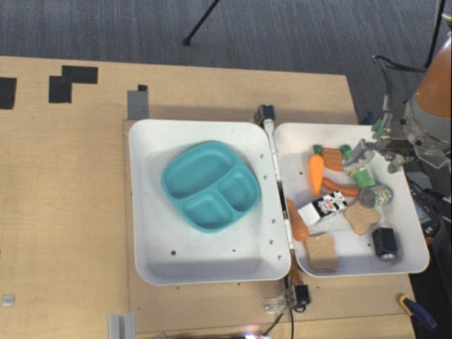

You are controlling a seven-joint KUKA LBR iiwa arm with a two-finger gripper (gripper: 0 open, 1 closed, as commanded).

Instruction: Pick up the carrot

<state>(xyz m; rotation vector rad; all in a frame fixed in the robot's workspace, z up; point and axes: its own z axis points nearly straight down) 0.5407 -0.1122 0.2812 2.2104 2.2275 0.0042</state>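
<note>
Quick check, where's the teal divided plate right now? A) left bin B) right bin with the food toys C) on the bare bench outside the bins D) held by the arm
A: the plate lies flat in the left bin, while the carrot and other toys sit in the right bin.

Arm (434,111) cut off at right edge

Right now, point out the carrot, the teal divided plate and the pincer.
carrot (316,173): camera view, middle of its orange body.
teal divided plate (210,184): camera view, central divider ridge.
pincer (369,150): camera view, between its fingertips.
</note>
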